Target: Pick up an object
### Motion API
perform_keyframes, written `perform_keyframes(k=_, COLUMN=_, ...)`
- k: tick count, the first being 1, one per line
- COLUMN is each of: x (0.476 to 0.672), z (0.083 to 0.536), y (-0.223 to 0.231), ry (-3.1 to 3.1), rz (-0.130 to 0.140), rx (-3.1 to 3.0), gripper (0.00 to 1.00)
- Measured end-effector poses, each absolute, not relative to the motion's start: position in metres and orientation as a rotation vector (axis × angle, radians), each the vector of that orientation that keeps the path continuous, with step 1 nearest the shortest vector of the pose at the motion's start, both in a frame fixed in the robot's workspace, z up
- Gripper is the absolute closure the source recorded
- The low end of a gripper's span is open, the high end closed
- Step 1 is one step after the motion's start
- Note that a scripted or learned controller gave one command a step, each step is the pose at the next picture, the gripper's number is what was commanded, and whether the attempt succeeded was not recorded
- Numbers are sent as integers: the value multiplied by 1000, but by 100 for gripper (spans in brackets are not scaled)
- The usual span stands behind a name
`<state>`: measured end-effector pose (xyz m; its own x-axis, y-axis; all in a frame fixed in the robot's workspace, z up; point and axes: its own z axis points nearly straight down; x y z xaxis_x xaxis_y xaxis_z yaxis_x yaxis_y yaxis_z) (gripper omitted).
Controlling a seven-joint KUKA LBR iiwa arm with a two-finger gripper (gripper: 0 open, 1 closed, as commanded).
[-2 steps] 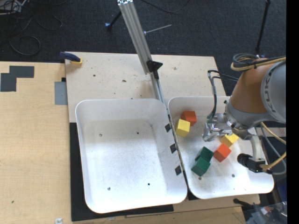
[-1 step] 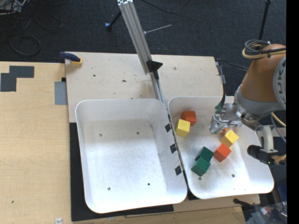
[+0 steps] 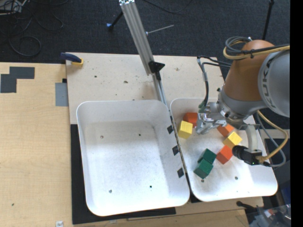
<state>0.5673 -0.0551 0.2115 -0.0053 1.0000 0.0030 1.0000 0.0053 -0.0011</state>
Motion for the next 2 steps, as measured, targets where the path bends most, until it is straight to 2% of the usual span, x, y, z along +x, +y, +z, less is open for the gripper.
perform_keyframes(k=2, x=573, z=236, y=43, ry=-2225, rz=0, rx=-2213, gripper=100)
